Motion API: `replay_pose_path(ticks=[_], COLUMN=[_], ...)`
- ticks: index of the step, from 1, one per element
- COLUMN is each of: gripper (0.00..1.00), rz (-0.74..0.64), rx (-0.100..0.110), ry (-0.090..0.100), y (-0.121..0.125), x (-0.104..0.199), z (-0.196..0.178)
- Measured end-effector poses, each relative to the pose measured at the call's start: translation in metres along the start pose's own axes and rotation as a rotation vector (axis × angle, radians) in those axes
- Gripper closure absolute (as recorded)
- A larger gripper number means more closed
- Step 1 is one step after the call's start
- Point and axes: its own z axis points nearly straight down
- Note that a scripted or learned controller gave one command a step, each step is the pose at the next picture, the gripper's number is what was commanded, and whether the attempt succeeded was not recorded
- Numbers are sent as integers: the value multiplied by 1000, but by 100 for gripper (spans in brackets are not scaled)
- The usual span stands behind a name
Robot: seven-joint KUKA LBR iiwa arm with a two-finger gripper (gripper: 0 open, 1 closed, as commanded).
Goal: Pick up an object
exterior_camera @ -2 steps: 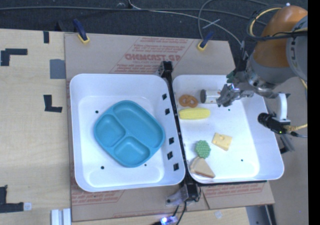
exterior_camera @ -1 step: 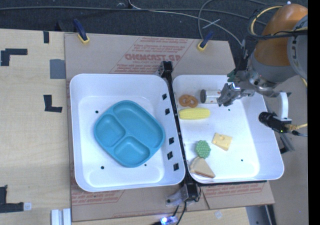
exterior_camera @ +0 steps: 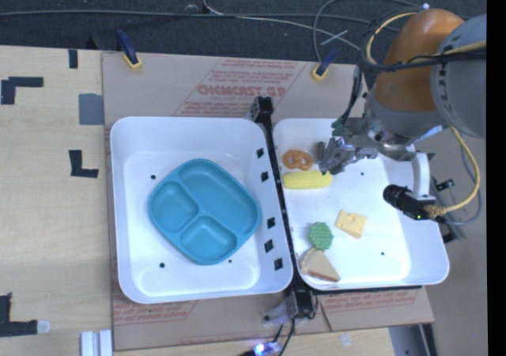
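While the arm reaches in from the right, its gripper (exterior_camera: 332,158) hangs low over the back part of the right bin (exterior_camera: 395,263); whether its jaws stand wide or narrow cannot be told, since the dark fingers blur together against the wrist.

Well to the left of the jaws, past the divider between the two containers, sits the left bin (exterior_camera: 130,212). It holds a blue compartment tray (exterior_camera: 204,210), lying flat and turned at a slant, with three hollows showing and nothing visible inside them.

Just left of the jaws, in the right bin, a brown pretzel (exterior_camera: 297,160) lies near the bin's left wall. Directly below it and touching or nearly touching the fingertips is a yellow corn cob (exterior_camera: 307,180), lying on its side with one end pointing toward the jaws; the view does not show it between the fingers.

Further toward the front of the bin from the jaws, a green broccoli piece (exterior_camera: 319,234) sits just above a tan sandwich wedge (exterior_camera: 319,267), the two close together or touching. Right of the broccoli, apart from it, lies a yellow cheese block (exterior_camera: 351,223) on the bare white floor.
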Motion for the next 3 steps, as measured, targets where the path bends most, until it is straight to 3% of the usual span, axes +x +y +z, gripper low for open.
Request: replay_pose_path(ticks=[2,3], gripper=[100,100], rz=[-1,0], rx=[1,2], ry=[0,-2], y=[-46,-52], x=[111,162], z=[-9,2])
